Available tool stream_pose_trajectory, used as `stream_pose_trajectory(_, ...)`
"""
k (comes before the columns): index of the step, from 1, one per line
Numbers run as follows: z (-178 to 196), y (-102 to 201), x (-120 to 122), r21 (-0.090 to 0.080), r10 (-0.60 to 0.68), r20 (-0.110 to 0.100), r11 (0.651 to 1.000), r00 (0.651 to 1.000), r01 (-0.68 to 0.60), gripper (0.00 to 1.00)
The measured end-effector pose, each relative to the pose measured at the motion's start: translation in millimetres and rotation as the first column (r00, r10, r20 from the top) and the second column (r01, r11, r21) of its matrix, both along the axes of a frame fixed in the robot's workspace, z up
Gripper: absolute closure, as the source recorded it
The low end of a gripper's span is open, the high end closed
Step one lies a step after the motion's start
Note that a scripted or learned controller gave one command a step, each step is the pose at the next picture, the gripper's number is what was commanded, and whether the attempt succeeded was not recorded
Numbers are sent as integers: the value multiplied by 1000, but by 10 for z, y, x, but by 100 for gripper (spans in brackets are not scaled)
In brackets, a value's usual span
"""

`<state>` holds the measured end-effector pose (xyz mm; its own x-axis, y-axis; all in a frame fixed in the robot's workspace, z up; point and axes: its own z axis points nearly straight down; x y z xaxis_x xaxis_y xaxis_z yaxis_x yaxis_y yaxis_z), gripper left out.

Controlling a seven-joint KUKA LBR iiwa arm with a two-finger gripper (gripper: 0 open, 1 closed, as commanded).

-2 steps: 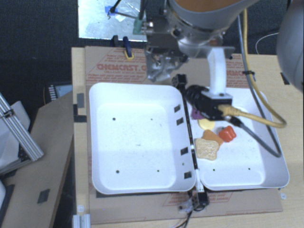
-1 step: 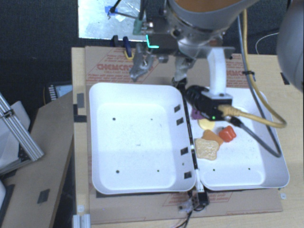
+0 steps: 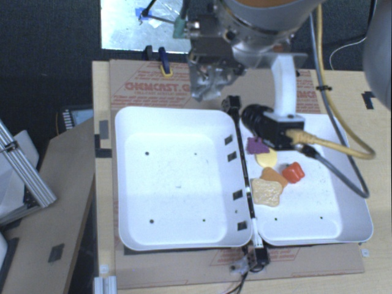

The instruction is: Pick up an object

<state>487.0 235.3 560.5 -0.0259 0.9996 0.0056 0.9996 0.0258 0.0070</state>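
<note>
Several small things lie clustered in the right bin [image 3: 318, 225] near its left wall: a purple piece [image 3: 257, 144], a pale yellow round piece [image 3: 266, 159], an orange piece [image 3: 276, 176], a red piece [image 3: 294, 172] and a tan, toast-like slab [image 3: 267, 192]. My gripper [image 3: 210, 86] hangs high over the back rim of the bins, above the cardboard near the divider. It is up and to the left of the cluster and touches none of these things. Nothing shows in its grasp.
The left bin [image 3: 174, 176] sits beside the right one, joined along a black-clipped divider [image 3: 242, 176]. Printed cardboard [image 3: 147, 87] lies behind the bins. A metal frame [image 3: 21, 170] stands at the far left, off the bench.
</note>
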Motion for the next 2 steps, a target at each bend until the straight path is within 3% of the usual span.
stream_pose_trajectory(1, -5, 1, 0, 0, 2, -1, 1000, 1000, -2, 0)
stream_pose_trajectory(2, 111, 3, 2, 1, 7, 2, 1000, 1000, -7, 100)
